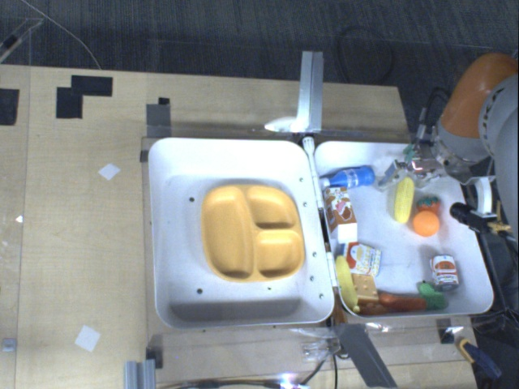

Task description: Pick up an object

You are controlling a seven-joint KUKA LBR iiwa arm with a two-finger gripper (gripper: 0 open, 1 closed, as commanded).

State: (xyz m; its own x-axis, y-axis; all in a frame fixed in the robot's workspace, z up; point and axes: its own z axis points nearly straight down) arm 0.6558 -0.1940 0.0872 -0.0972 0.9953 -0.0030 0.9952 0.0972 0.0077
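My gripper (414, 167) hangs over the far side of the right bin (478, 298), with the grey arm and its orange band behind it at the right. Just below it lies a yellow corn cob (403, 200), tilted slightly, and nothing is seen held. To the cob's right sits an orange ball (426, 222). A blue bottle (350, 176) lies to the gripper's left.
The right bin also holds a brown carton (340, 209), a yellow packet (364, 258), a banana (346, 280), a small can (443, 271), a red sausage-like piece (397, 302) and a green item (434, 296). In the left bin (170, 217) lies a yellow compartment tray (250, 231).
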